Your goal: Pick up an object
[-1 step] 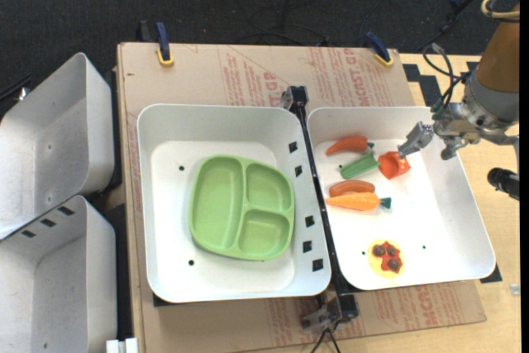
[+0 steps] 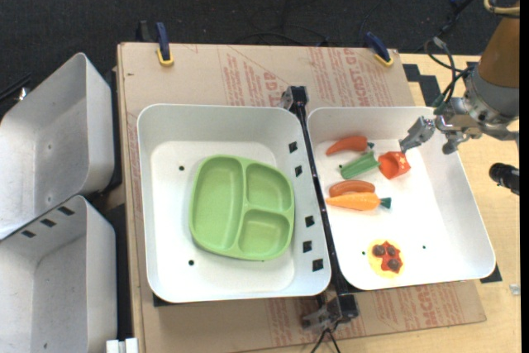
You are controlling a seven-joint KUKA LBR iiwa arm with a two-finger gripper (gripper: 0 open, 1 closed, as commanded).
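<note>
In the right bin [image 2: 463,211] lie several toy foods. A red pepper [image 2: 394,164] sits near the back, with a green pod [image 2: 357,167] just left of it and a red-orange chili [image 2: 346,145] behind that. An orange carrot [image 2: 355,202] and a reddish sausage [image 2: 351,188] lie side by side in the middle. A yellow piece with dark berries [image 2: 386,257] rests near the front. My gripper [image 2: 433,138] hovers over the bin's back right part, just right of and above the red pepper. It is open, with nothing between its fingers.
The left bin [image 2: 161,202] holds a green divided plate [image 2: 243,207]. A black divider [image 2: 310,178] runs between the bins. Two white tubs [image 2: 50,202] stand off the bench at the left. Clamps [image 2: 164,45] grip the board's back edge.
</note>
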